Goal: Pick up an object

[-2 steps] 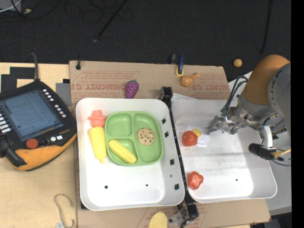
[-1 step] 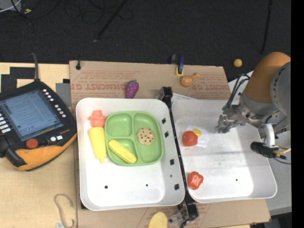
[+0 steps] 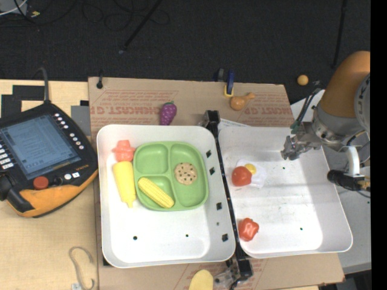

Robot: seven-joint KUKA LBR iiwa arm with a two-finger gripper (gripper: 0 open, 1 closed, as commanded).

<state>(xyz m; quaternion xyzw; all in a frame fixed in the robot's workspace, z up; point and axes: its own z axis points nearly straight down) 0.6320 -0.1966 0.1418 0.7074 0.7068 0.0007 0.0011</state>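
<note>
My gripper (image 3: 291,151) hangs over the upper right part of the right bin (image 3: 320,234), pointing down-left. A red tomato (image 3: 242,176) lies left of it in that bin, with a small yellow and white piece (image 3: 253,170) against it. A red pepper (image 3: 248,228) sits near the bin's front left corner. In the left bin (image 3: 157,240) stands a green divided plate (image 3: 170,175) holding a cookie (image 3: 185,173) and a corn cob (image 3: 156,192). Beside the plate lie a yellow piece (image 3: 124,182) and a pink piece (image 3: 123,151).
A purple grape bunch (image 3: 167,112) and an orange pear-shaped toy (image 3: 240,101) lie on the cardboard behind the bins. A teach pendant (image 3: 39,156) sits at the left. A yellow object (image 3: 201,280) lies at the front edge. A blue clamp (image 3: 229,83) grips the cardboard's back edge.
</note>
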